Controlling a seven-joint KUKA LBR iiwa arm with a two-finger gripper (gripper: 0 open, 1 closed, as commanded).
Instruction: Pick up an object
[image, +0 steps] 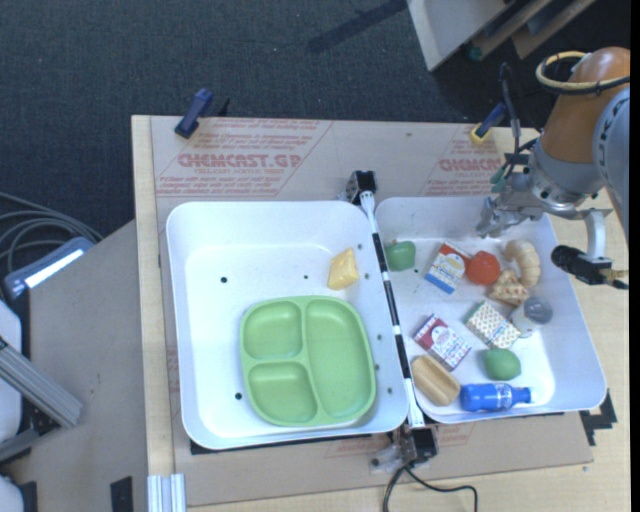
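My gripper (497, 218) hangs over the far side of the right bin (580, 372), just above and behind a red tomato (483, 267) and a pale croissant (522, 261); I see nothing held in it. Also in that bin lie a green pepper (400, 255), a red-and-white carton (446, 268), a waffle piece (508, 291), a grey round piece (537, 311), a checkered box (492, 325), a red box (442, 341), a green lime (502, 363), a bun (435, 380) and a blue bottle (495, 397).
The left bin (200, 300) holds a green divided plate (305, 358) and a yellow cheese wedge (343, 268) near the shared wall. The arm's orange band (590, 95) rises at the far right. Blue clamps sit at the bench's back corners.
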